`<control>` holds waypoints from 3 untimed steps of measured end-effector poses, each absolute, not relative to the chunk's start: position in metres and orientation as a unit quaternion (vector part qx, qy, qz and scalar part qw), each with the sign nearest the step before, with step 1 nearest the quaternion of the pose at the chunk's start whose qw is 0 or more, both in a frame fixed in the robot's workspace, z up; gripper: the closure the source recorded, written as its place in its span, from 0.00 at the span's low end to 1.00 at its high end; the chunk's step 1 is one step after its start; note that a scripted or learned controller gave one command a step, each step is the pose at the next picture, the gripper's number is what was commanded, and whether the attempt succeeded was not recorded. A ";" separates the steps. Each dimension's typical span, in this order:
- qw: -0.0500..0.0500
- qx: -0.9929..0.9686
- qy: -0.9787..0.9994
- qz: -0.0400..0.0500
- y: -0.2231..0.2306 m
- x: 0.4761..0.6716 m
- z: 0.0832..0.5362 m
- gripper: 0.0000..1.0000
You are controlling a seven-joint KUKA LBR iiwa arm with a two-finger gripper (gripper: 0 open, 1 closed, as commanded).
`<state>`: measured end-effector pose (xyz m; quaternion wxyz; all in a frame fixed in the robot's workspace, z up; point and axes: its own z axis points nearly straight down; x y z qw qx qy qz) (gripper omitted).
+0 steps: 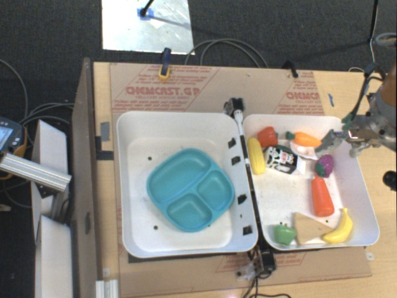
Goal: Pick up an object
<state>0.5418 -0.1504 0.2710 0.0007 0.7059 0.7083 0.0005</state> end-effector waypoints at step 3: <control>0.005 0.707 0.707 0.005 -0.170 0.620 0.100 0.00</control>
